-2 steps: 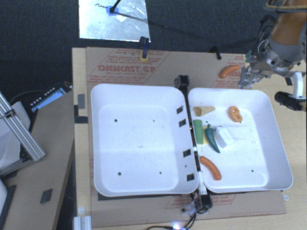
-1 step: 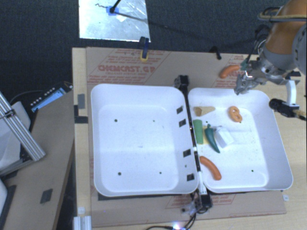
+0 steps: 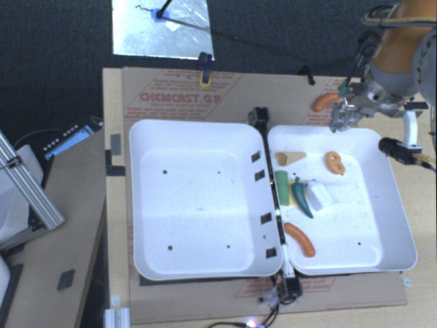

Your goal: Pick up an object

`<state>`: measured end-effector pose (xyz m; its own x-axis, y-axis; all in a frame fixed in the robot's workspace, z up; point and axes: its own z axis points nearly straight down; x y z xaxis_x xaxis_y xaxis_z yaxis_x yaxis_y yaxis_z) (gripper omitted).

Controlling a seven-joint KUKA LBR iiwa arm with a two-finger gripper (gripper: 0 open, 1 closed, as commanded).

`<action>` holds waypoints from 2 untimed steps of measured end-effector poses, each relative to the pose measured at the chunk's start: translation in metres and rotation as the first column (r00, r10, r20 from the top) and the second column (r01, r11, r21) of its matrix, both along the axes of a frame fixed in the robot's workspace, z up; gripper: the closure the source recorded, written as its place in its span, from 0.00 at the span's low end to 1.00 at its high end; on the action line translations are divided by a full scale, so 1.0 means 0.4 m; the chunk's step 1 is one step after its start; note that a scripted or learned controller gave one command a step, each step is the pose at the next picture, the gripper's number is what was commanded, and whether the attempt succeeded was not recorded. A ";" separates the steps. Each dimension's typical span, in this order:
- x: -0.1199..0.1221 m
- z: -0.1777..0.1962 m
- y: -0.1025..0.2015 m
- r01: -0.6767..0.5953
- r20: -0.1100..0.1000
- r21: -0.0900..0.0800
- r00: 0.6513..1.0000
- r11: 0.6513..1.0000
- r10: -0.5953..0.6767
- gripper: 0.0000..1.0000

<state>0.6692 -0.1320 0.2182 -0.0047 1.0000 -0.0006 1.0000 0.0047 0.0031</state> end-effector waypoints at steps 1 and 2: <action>0.000 -0.001 0.056 0.000 0.000 0.000 1.000 1.000 0.000 1.00; -0.001 0.020 -0.072 0.006 0.002 -0.002 1.000 1.000 -0.006 1.00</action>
<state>0.6688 -0.1606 0.2261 0.0015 1.0000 -0.0025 1.0000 -0.0015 0.0046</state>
